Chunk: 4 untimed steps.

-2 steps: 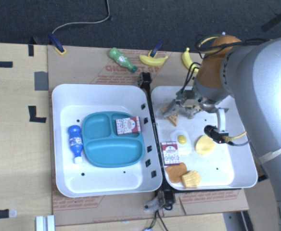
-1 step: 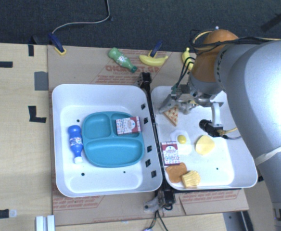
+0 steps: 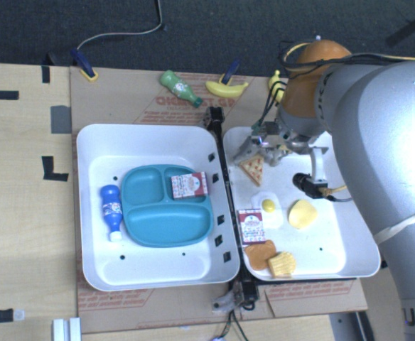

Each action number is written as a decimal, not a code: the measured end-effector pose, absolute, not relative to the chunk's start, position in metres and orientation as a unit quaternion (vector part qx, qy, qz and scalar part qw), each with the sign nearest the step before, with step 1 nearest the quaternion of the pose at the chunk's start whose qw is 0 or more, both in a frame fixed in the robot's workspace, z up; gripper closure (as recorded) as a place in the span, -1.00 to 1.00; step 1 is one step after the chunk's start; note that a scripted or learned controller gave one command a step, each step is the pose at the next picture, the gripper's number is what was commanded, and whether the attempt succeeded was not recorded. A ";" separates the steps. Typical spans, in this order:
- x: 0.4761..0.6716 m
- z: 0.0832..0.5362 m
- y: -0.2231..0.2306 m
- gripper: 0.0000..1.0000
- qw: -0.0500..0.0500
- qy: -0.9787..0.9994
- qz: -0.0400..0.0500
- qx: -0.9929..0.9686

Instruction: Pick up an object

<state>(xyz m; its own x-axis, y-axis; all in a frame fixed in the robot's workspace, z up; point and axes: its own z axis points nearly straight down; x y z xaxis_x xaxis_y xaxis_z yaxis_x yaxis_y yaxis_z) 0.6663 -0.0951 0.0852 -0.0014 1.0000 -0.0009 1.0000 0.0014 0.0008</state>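
My fingers (image 3: 254, 148) hover just above the toast (image 3: 252, 169) at twelve o'clock in the right bin (image 3: 335, 261); open or closed, I cannot tell. I should drop straight down, straddle it, and close before lifting.

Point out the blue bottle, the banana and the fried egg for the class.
blue bottle (image 3: 111, 211), camera view, on the middle of its body.
banana (image 3: 226, 88), camera view, on the middle of its curve.
fried egg (image 3: 268, 207), camera view, on the yolk.
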 end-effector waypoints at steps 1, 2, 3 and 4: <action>0.668 0.085 -0.094 -1.00 0.001 0.708 -0.001 0.707; 0.661 0.085 -0.095 -1.00 0.001 0.708 0.000 0.706; 0.669 0.085 -0.101 -1.00 0.001 0.708 0.000 0.706; 0.669 0.085 -0.098 -1.00 0.001 0.707 0.000 0.707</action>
